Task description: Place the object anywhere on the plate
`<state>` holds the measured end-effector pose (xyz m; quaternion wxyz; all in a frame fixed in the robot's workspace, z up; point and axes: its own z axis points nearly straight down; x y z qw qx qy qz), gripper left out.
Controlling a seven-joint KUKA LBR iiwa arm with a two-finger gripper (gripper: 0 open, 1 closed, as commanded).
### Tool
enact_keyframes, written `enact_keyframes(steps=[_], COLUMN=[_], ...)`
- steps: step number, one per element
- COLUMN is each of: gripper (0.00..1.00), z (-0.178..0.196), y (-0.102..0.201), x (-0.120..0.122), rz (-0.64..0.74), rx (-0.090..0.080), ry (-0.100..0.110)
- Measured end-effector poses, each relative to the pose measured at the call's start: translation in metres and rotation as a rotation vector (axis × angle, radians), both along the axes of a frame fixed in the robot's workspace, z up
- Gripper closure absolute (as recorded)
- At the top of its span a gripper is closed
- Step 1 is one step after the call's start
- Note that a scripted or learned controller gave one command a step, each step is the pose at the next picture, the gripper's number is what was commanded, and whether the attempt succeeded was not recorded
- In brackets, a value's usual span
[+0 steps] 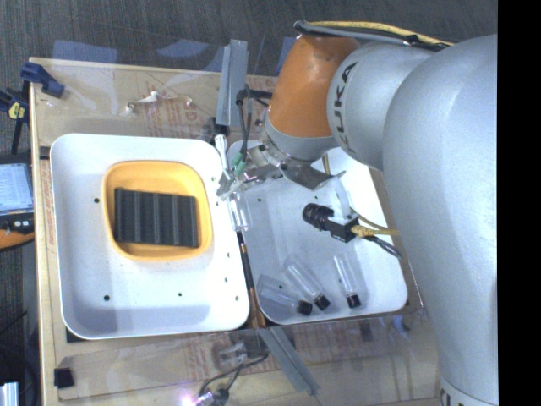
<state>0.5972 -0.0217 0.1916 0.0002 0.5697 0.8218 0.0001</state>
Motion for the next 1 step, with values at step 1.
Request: enact_keyframes(steps=[1], gripper=[0.00], z=[0.0001], y=[-0.0001], x=[0.0000], rz=[0.000], rx=[0.000], ry=[0.000])
